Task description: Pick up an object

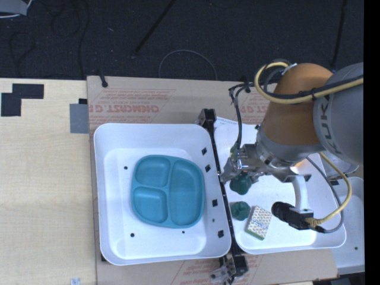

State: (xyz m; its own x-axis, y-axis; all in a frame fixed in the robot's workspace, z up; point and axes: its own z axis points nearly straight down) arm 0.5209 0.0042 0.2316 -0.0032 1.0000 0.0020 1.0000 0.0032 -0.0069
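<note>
Nearest the camera, a small patterned box (259, 222) is lying tilted on the floor of the right bin (285, 241). A green lump (240, 210) is sitting just beside the box, on its left, near the wall between the two bins.

Just behind that, a darker green piece (241, 186) is sitting directly under the gripper (237, 170), touching it or nearly so. I'm treating this piece as the pick target. I can't tell whether the gripper is spread, pressed together or already pinching it, because the wrist hardware is blocking the contact zone.

In the left bin (113, 159), a blue divided plate (167, 190) is lying flat, well apart from the action.

Further back, the arm (297, 111) is reaching in from the right over the right bin. Printed cardboard (154, 103) is showing under both bins.

My read is that it's working the grasp step with nothing confirmed held.

To do this step well:
- Centre over the dark piece, not between it and the lump.
- The target is crowding the dividing wall, so watch clearance on that side while descending.
- Go low enough to get around its widest part before squeezing.
- It looks rounded, so an off-centre squeeze is probably going to squirt it out.
- Lift straight and slow, and check that the piece is rising with the gripper.
</note>
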